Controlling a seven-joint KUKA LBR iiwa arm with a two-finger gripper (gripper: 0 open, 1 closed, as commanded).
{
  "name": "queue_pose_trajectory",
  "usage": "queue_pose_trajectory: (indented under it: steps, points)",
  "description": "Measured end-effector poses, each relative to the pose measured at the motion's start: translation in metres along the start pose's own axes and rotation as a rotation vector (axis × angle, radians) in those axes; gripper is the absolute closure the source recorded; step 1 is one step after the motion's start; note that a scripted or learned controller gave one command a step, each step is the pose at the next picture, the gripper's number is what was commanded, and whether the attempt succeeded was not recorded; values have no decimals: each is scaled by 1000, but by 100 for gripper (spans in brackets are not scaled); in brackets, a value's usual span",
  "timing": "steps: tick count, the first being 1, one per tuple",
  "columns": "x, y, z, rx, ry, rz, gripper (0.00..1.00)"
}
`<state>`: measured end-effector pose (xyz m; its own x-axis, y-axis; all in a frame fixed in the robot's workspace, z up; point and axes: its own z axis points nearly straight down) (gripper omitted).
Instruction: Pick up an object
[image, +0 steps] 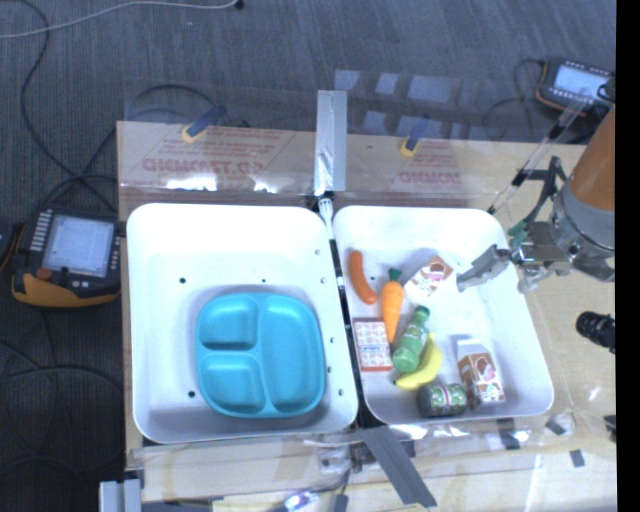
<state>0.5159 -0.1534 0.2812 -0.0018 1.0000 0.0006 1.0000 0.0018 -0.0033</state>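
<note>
The right bin (520, 330) holds several toy groceries. Among them are an orange-red sausage (360, 277), a carrot (391, 308), a green bottle (411, 340), a banana (422, 368) and a small white carton (431, 279). There are also a flat red-and-white box (371, 345), a dark can (442, 400) and a brown juice carton (480, 373). My gripper (503, 272) hangs over the bin's upper right part, just right of the white carton. It is open, with nothing between its fingers.
The left bin (160, 250) holds a blue divided tray (262, 353). A ridge (338, 300) separates the two bins. Cables and a handheld pendant (68, 255) lie on the floor to the left, and another pendant (575, 85) sits at the top right.
</note>
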Motion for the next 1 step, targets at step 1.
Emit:
queue_pose_trajectory:
  steps: [1]
  points:
    - [-9, -10, -153, -3, -3, 48, 0]
